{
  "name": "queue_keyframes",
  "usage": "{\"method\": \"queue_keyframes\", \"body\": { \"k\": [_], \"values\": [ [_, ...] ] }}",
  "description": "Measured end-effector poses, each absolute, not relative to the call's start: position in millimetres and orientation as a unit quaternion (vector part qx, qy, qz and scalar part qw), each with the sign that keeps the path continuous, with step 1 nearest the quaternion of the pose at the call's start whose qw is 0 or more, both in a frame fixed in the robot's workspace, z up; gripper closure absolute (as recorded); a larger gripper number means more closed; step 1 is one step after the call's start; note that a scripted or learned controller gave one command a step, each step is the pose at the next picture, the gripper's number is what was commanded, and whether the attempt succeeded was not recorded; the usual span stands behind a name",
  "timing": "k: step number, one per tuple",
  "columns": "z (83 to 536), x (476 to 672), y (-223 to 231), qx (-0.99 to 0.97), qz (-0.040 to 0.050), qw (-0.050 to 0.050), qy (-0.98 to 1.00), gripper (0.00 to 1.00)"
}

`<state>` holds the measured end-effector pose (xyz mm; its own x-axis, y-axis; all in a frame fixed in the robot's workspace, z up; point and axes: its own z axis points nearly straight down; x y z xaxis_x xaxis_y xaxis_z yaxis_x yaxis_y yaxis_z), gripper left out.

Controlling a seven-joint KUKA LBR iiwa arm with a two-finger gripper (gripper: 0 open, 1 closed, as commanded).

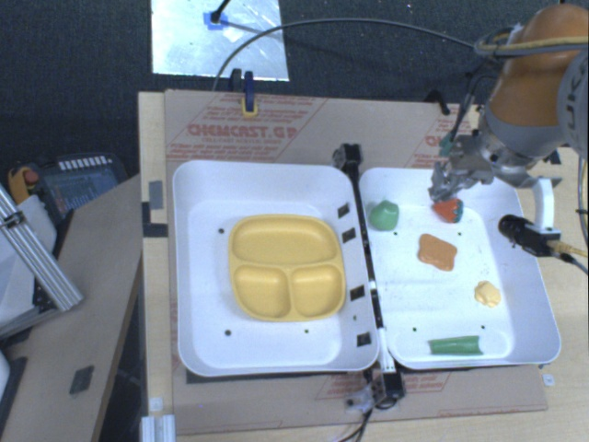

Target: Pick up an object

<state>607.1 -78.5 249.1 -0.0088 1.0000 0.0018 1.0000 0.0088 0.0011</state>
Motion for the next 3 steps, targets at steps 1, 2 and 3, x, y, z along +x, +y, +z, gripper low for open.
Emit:
{"method": "queue_keyframes", "body": {
  "k": [1, 2, 3],
  "values": [
    [252, 604.1, -30, -0.704, -0.0012, 0.0, -0.71, 1.0],
    [239, 598.8, 21, -0.704, -0.001, 0.001, -0.71, 1.0],
    [229, 591.9, 71, -0.704, -0.0009, 0.001, -0.711, 1.0]
  ]
}}
